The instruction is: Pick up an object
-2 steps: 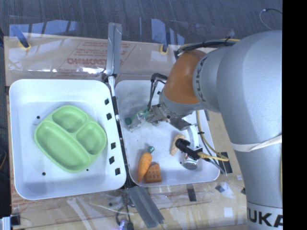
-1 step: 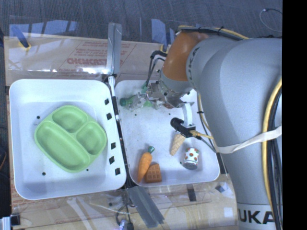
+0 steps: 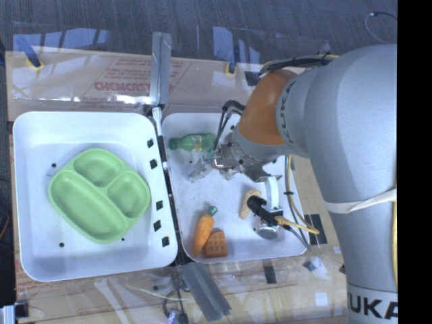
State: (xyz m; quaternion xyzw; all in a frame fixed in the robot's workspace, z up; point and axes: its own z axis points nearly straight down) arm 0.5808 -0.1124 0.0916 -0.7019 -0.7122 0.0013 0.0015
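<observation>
Camera view puts my tool (image 3: 226,159) low beside the green bottle (image 3: 191,142), its state unreadable, so I judge the approach unfinished: next, centre and close.

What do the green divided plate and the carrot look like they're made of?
Green divided plate: likely moulded plastic, matte to satin; uniform pale green, soft rounded compartment walls, faint sheen.
Carrot: probably a plastic toy, smooth; flat even orange, small green top. Could be rubber or foam; the view can't settle that.

The arm (image 3: 351,133) was a smooth grey casing; an orange band (image 3: 264,112) sat above the wrist; black cables ran alongside; white "UKA" lettering (image 3: 371,308) marked its base.
</observation>
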